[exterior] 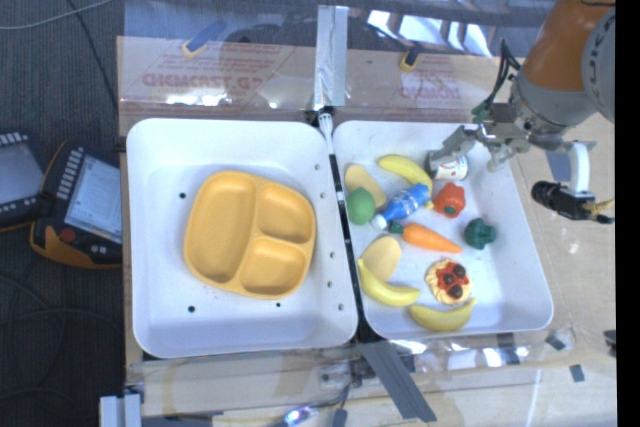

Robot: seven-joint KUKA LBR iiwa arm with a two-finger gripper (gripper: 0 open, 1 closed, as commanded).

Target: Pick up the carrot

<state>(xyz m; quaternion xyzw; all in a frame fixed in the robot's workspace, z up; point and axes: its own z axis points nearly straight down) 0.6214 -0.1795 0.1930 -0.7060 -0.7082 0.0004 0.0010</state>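
carrot (432, 237) lies in the right bin (528, 260), between blue bottle (402, 206) and green toy (480, 233) | my gripper (447, 161) hovers above it near the red pepper (450, 199) | grip state: cannot tell

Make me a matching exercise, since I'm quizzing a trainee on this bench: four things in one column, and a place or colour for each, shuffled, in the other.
Things:
1. carrot
2. yellow tray
3. blue bottle
4. pizza slice

Descriptions:
A. lies alone in the left bin
B. topped with red and dark pieces, near the right bin's front
C. orange, tapered, between the red pepper and the pizza slice
D. beside the green ball

Pairs: 1-C, 2-A, 3-D, 4-B
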